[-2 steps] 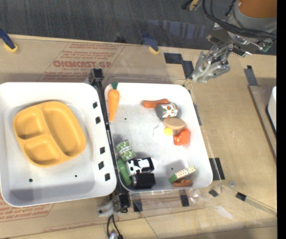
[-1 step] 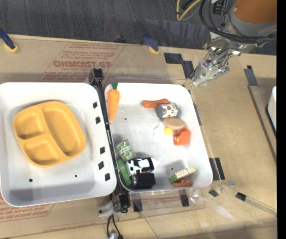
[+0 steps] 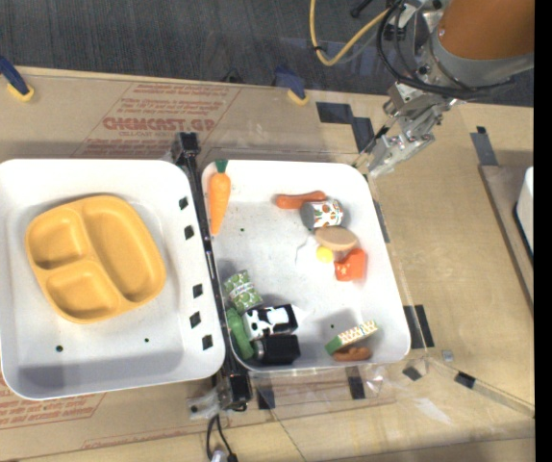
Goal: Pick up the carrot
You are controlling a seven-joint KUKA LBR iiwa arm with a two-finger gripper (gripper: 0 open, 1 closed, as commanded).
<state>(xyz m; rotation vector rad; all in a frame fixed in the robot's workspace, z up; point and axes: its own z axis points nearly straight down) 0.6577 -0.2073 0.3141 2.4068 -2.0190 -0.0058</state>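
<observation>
The hand (image 3: pixel 384 152), its state untellable, hovers by the right white bin (image 3: pixel 384 258); it should cross to the orange plastic carrot (image 3: pixel 218 195) at the left wall, gripping across its middle.

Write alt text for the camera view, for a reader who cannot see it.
A carrot lies at the left wall of the right bin, while the robot's pincer hangs above that bin's far right corner, away from it. The right bin also holds small toy foods; the left bin holds a yellow divided tray.
</observation>
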